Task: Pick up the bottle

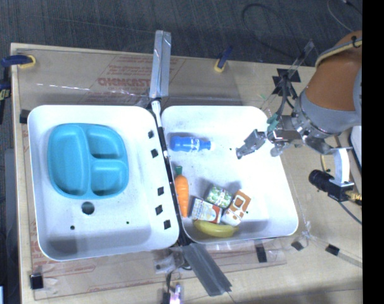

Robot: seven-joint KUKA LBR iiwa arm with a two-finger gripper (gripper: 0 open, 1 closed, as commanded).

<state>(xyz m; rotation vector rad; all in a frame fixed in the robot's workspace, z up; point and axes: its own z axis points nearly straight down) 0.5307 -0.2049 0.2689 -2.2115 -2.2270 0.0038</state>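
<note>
A small blue bottle (189, 144) with a white label lies on its side in the right bin (275, 189), near that bin's upper left. My gripper (248, 145) hangs over the right bin's upper right part, well to the right of the bottle and apart from it. Nothing shows between its fingers.
An orange carrot (181, 192) lies along the right bin's left wall. Two small juice cartons (222, 206) and a yellow banana (213, 229) sit at its front. The left bin (52, 233) holds a blue divided tray (88, 159) and a small dark round piece (87, 208).
</note>
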